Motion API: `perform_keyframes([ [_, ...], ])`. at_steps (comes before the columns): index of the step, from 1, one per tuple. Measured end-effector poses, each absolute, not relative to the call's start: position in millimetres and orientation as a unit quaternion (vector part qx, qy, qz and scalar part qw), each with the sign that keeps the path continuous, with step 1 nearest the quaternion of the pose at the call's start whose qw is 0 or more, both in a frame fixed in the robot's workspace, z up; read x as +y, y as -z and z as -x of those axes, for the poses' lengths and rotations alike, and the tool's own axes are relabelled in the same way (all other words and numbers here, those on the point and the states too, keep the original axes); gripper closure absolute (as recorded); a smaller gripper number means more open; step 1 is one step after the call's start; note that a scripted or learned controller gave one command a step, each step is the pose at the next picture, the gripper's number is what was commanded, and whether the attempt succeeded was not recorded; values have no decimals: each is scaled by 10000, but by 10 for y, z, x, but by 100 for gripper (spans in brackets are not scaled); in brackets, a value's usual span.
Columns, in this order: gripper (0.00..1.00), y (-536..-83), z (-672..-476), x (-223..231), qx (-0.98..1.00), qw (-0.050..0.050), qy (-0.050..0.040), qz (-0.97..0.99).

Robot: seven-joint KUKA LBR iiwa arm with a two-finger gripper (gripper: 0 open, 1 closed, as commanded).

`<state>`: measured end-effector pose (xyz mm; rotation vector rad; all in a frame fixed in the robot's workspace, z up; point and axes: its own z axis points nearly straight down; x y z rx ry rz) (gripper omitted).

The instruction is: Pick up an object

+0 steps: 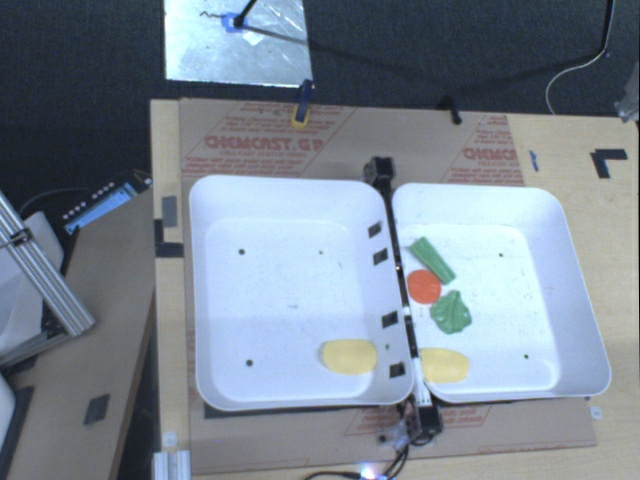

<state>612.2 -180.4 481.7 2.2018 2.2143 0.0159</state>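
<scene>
Camera view looks down on my two white bins, and going left to right I start with the left bin (290,218), where a single yellow piece (348,357) lies near the front edge, close to the divider (392,278). Across the divider, in the right bin (520,218), four things cluster at its left side: a long green piece (432,259) tilted at the top, an orange round piece (424,287) just below it, a crumpled green piece (451,312) beside that, and another yellow piece (443,365) at the front. I judge the left yellow piece the best target: it sits apart from everything else, so I should descend straight over its middle, keeping off the divider. As for my gripper, I cannot tell its state.
</scene>
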Motion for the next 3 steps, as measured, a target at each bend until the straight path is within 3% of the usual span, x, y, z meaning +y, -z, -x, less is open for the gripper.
perform_keyframes([
  [1,100,-3844,-5756,-1629,7074,-33,17,-7068],
  [2,100,-5466,-5070,-1544,7085,99,-62,-7056],
  [3,100,-4642,-4856,-1230,7094,-17,7,-7048],
])
